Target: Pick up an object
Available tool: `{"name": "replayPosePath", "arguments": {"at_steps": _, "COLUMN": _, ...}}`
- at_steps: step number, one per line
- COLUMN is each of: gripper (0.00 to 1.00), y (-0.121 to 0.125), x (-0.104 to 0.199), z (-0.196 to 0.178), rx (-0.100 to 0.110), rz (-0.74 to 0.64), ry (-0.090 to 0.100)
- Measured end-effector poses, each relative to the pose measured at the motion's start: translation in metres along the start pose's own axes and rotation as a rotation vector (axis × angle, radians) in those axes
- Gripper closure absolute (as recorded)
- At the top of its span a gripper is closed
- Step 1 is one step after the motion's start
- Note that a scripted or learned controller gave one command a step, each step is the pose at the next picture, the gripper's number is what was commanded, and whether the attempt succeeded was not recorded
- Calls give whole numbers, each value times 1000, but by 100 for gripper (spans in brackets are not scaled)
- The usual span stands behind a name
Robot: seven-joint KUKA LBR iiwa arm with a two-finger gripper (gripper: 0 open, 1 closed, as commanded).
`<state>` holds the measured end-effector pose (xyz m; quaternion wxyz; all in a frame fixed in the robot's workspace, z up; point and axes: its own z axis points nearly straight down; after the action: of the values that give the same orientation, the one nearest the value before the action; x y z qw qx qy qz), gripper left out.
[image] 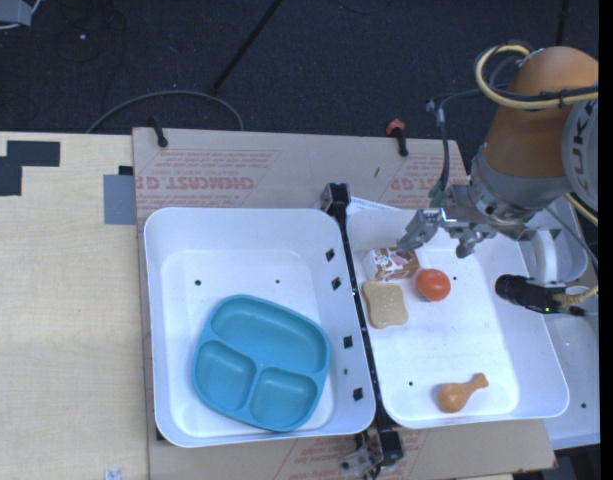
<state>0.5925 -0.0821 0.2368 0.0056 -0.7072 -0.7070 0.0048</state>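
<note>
Pincer apart, holding nothing, just above tomato | tomato, toast unlifted | pick not yet done

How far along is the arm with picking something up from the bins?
Nothing looks picked yet. The gripper hangs open above the right bin, with nothing between its fingers. The red ball, toast slice, small packet and drumstick all lie in that bin. Descending, grasping and lifting are left.
</note>
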Motion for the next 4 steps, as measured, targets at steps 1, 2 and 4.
{"name": "replayPosePath", "arguments": {"at_steps": 1, "gripper": 0, "y": 2, "x": 0, "z": -7, "rx": -13, "rz": -1, "ry": -1}}
{"name": "replayPosePath", "arguments": {"at_steps": 2, "gripper": 0, "y": -4, "x": 3, "z": 39, "rx": -7, "rz": -1, "ry": 0}}
{"name": "replayPosePath", "arguments": {"at_steps": 4, "gripper": 0, "y": -4, "x": -5, "z": 141, "rx": -8, "rz": 0, "ry": 0}}
